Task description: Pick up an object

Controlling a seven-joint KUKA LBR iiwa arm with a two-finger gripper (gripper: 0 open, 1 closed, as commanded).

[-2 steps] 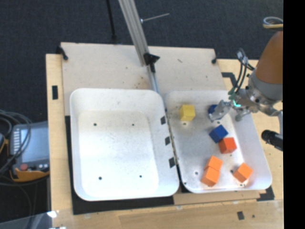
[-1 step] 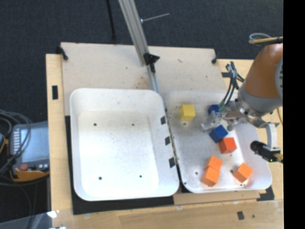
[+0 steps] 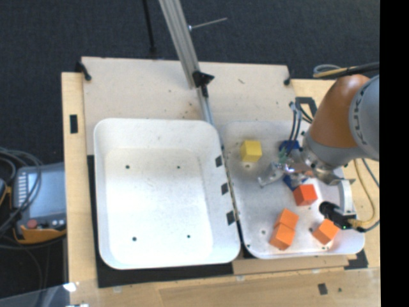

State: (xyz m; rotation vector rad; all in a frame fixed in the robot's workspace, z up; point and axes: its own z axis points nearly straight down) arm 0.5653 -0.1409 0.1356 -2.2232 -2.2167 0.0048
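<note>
Gripper (image 3: 276, 174) over right bin (image 3: 255, 235), can't tell finger state. Orange block (image 3: 305, 194) just beside it at 4 o'clock; yellow block (image 3: 251, 150) near, at 11 o'clock.

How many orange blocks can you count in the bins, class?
3, all in the right bin: one beside the gripper, one near the front, one at the front right. The arm may hide more.

Wooden bench (image 3: 73, 171), 2 white bins side by side, left bin (image 3: 160, 190), right bin (image 3: 255, 197)
</note>
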